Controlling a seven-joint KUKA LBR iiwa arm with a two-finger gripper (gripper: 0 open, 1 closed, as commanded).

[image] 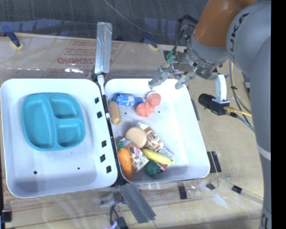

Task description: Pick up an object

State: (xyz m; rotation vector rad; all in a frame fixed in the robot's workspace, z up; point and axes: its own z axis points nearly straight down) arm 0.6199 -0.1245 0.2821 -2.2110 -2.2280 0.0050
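Observation:
My gripper [168, 81] hangs above the far edge of the right bin [190, 128], its two fingers spread open with nothing between them. Just below it lie a pink-red round piece [154, 99] and a pink lumpy toy [145, 110]. A blue wrapped item [124, 99] and a tan sausage-shaped piece [114, 112] lie at the bin's far left. Nearer the front sit a beige bun [136, 137], a printed packet [154, 142], a yellow banana [157, 157], an orange carrot [125, 162] and a dark green piece [153, 170].
The left bin [19, 175] holds a turquoise divided tray [52, 120]. A metal divider post [103, 46] rises between the bins at the back. A black cable connector [212, 104] hangs beside the right bin's right rim.

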